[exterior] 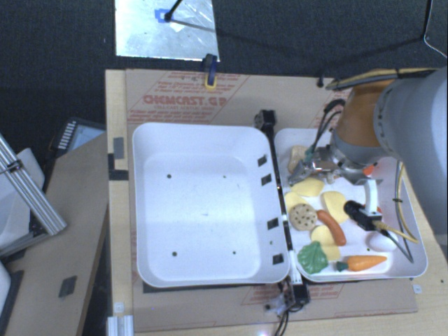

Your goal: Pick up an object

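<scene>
**Gripper [313, 164] low in the right bin [364, 275], yellow piece just on the camera side**

Taking the cookie [303, 216] as the mark. Straight beyond it, towards the far wall of the bin, the gripper, down among the toy food. No telling from this slant whether spread or pressed together, nor whether pinching anything.

Between cookie and gripper, close against the cookie's far edge, a pale yellow piece [308, 187]: the likeliest target, judging by nearness. Lies just on the camera side of the gripper, long axis running roughly left to right across the bin, slightly tilted. Probably calls for a short shift towards the cookie and a grip across the narrow width.

Just right of the cookie, a red sausage [332, 227], lying aslant. Nearer the camera than the cookie, a green leafy piece [313, 257], and further right a carrot [365, 262]. Well left of the cookie, the other bin [203, 208].

Main risk: crowding, with every chance of nudging the cookie instead.
</scene>
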Robot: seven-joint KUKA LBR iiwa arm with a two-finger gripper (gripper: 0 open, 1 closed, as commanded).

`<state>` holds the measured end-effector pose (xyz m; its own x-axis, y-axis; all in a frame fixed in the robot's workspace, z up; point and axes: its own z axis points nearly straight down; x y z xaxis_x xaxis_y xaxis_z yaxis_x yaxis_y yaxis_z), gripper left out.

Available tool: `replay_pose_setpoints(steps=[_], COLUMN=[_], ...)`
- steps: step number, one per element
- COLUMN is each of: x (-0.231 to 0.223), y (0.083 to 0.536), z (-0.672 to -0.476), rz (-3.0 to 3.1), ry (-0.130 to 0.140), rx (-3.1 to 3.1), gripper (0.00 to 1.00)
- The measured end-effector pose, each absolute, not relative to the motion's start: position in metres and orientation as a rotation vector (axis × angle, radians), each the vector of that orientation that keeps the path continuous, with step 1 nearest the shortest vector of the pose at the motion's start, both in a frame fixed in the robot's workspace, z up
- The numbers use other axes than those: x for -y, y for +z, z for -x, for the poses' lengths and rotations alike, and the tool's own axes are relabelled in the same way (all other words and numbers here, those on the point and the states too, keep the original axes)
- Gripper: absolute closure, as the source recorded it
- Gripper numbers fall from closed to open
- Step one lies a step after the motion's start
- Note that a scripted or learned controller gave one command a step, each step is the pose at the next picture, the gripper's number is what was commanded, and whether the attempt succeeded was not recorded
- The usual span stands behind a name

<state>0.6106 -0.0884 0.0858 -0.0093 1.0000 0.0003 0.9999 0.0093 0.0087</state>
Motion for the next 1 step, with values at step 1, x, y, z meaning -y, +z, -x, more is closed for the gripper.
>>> replay_pose_setpoints(steps=[1], x=[0.1051], y=[0.0849], z=[-0.554], rz=[-2.223], ry=[-0.001], rx=[-2.22], gripper=[0.0])
